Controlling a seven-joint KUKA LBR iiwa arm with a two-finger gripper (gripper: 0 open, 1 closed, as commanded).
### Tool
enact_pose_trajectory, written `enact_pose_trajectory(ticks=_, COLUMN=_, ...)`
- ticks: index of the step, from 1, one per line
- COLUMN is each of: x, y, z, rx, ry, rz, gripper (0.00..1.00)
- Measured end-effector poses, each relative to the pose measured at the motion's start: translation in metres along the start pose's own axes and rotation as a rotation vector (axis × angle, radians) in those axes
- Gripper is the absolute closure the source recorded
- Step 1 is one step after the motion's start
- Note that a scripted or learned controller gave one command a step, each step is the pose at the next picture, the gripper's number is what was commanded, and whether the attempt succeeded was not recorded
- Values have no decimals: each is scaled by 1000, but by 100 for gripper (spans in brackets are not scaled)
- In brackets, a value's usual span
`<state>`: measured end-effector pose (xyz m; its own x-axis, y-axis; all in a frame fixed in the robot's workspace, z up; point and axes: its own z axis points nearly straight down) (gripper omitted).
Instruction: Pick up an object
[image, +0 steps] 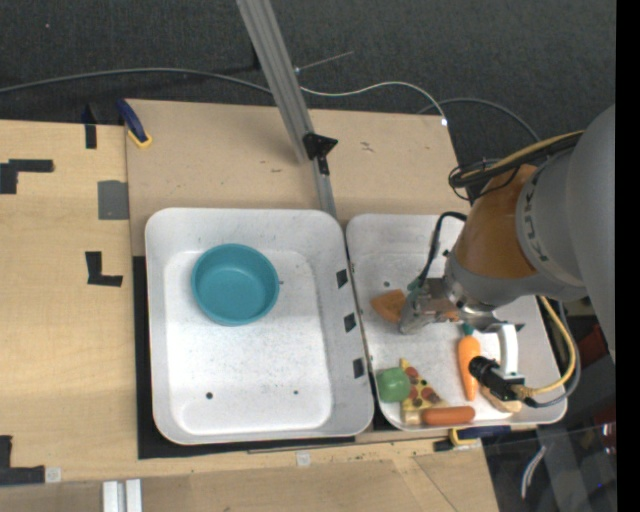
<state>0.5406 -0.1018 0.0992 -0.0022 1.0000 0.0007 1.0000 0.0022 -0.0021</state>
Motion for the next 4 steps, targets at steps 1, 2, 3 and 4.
enact_pose_trajectory(ticks=1, x=-7, y=-3, z=-46, rx=-4, ry=-1, rz=2, gripper=100)
enact_pose_trajectory(ticks=2, x=-6, y=-10, z=-105, rx=-6, ry=-1, rz=1, gripper=100)
enact_pose_trajectory(ticks=3, x=-6, y=-10, z=-105, rx=-1, ry=0, rz=1, gripper=100)
enact_pose_trajectory(ticks=4, x=54, y=-5, z=-100, rx=0, ry=1, rz=-5, gripper=100)
